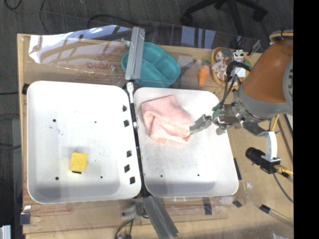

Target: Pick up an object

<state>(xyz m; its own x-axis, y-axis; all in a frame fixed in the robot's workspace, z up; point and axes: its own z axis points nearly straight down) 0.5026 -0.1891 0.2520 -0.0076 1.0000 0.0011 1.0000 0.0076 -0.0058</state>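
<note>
The pink cloth (166, 119) is the likeliest thing for you to pick, and it lies bunched in the upper left part of the right bin (219, 183), close to the divider between the two bins. Your gripper (199, 123) sits low over that bin, its tip touching or just beside the cloth's right edge. You cannot tell from this slanted view whether the fingers are open or closed, and no fold of cloth shows between them, so do not count this as a grasp. The cloth looks to rest fully on the bin floor, not lifted.

By that reading, the approach is done and the pick itself is left: closing on the fabric, then raising it clear.

Your other candidate, a small yellow block (78, 162), sits in the left bin (45, 103) toward its lower middle, well apart from the gripper. Behind the bins, a teal dish (154, 66) and a toy carrot (204, 74) rest on the bench.
</note>
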